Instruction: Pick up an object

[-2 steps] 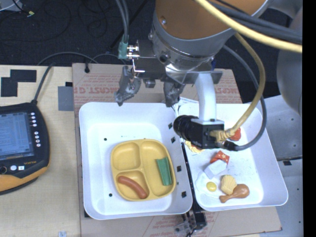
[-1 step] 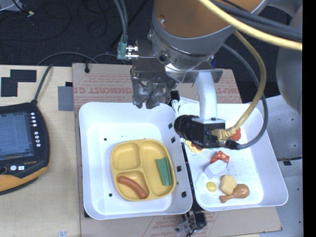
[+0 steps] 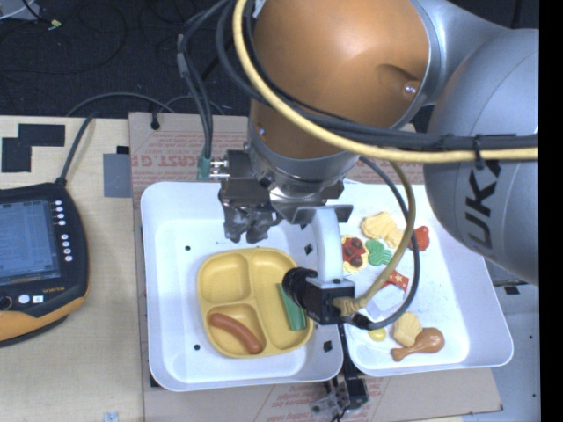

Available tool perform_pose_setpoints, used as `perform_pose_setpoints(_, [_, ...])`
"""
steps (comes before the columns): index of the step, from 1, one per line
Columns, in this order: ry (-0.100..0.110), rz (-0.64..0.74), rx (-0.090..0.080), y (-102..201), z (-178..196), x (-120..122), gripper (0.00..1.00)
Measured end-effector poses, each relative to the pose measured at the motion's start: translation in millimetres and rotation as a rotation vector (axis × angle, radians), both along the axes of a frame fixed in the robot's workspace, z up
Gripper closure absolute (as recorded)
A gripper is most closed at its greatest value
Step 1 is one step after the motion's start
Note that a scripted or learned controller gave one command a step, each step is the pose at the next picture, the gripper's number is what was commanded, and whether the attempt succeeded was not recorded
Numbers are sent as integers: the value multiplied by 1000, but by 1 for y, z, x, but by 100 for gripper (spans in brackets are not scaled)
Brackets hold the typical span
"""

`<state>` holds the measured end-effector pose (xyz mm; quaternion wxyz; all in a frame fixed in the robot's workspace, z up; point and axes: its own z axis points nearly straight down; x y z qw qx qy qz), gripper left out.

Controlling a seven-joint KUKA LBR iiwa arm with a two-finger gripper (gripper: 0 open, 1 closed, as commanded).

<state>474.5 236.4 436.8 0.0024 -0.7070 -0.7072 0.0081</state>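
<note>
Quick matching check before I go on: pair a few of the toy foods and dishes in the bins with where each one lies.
Things:
1. yellow plastic divided plate
2. red-brown toy sausage
3. tan toy chicken drumstick
4. green toy stick

Places:
A. right bin, near its front edge
B. front compartment of the plate
C. left bin
D. plate's right side

Pairs: 1-C, 2-B, 3-A, 4-D
</note>
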Motion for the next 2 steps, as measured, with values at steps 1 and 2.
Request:
perform_pose_setpoints(1, [2,-2,0,-22,-136,-1,100])
perform_pose_setpoints(2, [-29,3,16,0,60,2,100])
